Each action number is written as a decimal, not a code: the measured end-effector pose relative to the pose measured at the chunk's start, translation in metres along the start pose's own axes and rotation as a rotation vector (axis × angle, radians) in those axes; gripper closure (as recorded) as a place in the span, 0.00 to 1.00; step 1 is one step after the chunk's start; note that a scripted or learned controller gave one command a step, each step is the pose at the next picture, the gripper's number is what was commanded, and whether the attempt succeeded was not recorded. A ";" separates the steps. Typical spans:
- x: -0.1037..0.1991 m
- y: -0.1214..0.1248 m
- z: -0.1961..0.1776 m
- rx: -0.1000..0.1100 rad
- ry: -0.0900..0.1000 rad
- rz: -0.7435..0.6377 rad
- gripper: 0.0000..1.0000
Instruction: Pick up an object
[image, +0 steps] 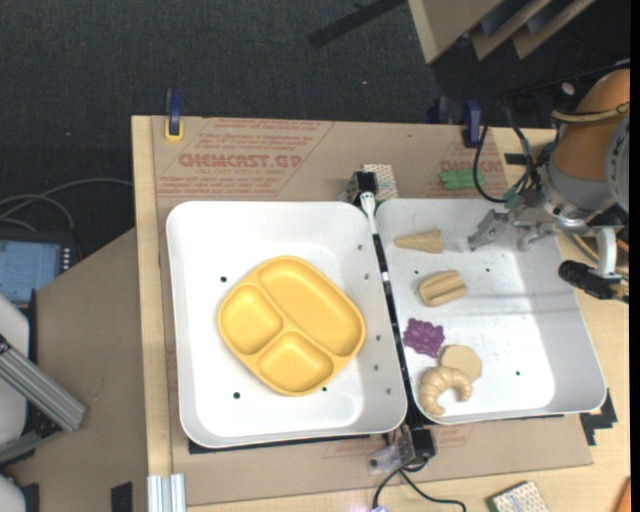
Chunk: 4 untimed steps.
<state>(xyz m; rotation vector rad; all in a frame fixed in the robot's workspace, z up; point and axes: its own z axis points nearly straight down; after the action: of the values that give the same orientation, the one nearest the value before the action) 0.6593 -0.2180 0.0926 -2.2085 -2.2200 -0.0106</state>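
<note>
Overhead slanted view of the tabletop (250, 160), a brown board printed with red lettering, bearing two shallow white bins side by side. The left bin (200, 400) contains a yellow divided plate (290, 325) with three compartments, lying near the bin's centre and turned at an angle to the bin walls. The right bin (560, 360) contains five small food-shaped objects: a tan cone (419, 241) near the upper left corner; a tan bread roll (441, 288) below it; a purple grape cluster (423, 338) close to the left wall; a pale round cookie (461, 360) just beside the grapes; and a croissant (446, 386) touching the cookie's lower edge, near the bin's front wall. The arm (590, 150), grey with an orange band, enters from the right, and its gripper (505, 228) hangs over the upper part of the right bin, to the right of the cone and apart from it. Nothing is seen between its fingers; whether they stand wide or narrow cannot be told at this scale. A green object (460, 180) lies on the tabletop beyond the right bin, and blue clamps (175, 113) grip the board's far edge.
</note>
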 end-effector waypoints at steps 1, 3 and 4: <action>0.120 0.010 -0.025 -0.005 -0.006 -0.007 0.00; 0.000 -0.032 -0.046 -0.009 -0.018 0.010 0.00; 0.011 0.008 0.009 0.005 -0.004 0.003 0.00</action>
<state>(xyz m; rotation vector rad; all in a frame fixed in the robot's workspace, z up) 0.6673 -0.2069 0.0835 -2.2114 -2.2156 -0.0007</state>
